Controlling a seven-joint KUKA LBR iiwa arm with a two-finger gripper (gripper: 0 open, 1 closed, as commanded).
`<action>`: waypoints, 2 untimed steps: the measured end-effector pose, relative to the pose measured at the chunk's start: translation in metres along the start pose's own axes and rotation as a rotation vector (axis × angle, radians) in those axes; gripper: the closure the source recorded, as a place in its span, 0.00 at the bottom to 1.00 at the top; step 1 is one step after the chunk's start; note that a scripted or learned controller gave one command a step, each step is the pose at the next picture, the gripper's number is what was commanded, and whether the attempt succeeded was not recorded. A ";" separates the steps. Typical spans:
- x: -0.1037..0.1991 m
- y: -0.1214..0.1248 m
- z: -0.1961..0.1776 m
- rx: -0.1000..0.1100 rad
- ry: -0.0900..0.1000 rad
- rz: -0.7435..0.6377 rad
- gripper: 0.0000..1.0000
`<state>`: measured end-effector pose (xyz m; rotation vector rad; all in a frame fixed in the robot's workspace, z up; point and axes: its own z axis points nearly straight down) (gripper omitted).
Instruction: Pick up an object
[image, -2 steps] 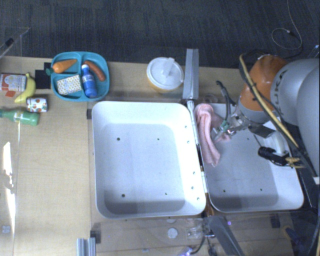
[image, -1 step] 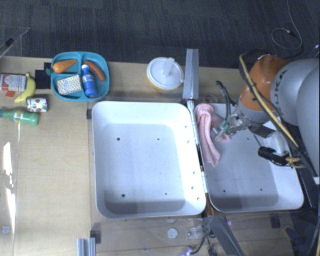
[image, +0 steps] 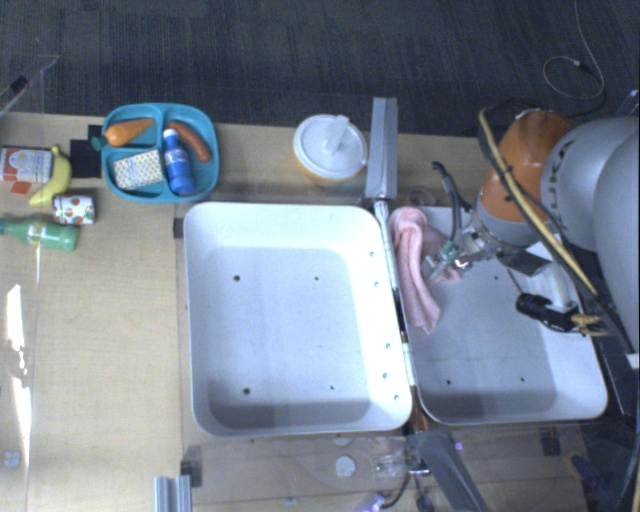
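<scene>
Pink cloth (image: 414, 270) in the right bin (image: 520, 390), draped along its left wall, just beside the divide from the left bin (image: 290, 320). Gripper (image: 447, 262) at the cloth's right edge, about level with its upper half, touching or nearly so; cannot tell which. Fingers too small and cluttered to read: cannot tell whether apart or together. Cloth long, soft, crumpled, pale pink, running top to bottom, wider and folded at the lower end.
</scene>
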<state>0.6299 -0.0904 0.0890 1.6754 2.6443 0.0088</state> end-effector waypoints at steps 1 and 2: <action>0.000 0.000 0.000 0.000 0.000 0.000 0.00; 0.000 0.000 0.000 0.000 0.000 0.000 0.00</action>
